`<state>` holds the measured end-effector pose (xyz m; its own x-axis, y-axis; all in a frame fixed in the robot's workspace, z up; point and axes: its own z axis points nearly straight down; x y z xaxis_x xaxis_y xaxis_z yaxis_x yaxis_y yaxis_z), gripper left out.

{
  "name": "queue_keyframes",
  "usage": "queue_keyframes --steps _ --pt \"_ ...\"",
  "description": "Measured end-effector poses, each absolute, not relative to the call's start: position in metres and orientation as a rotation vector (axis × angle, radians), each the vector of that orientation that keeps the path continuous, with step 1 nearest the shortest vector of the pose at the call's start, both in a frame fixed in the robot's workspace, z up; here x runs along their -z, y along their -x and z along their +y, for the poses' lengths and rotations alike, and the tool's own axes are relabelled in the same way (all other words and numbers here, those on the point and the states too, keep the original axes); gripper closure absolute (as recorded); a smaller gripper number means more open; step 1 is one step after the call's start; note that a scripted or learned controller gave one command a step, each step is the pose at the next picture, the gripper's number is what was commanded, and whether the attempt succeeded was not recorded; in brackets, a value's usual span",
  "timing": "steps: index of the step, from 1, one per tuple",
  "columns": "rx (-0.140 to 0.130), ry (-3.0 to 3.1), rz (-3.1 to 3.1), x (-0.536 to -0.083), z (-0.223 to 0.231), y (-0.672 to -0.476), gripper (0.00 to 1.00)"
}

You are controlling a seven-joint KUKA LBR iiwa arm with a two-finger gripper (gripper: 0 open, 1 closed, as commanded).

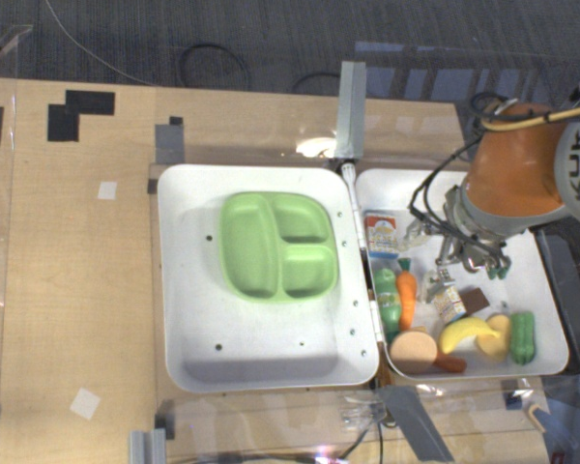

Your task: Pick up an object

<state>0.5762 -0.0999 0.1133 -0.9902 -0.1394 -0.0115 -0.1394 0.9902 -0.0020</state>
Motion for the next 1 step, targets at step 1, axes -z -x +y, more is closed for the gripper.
queue_keyframes --steps 1 --pt "0.004 0.085 3.126 -0.0898 -0.0870 -0.5595 0.00"
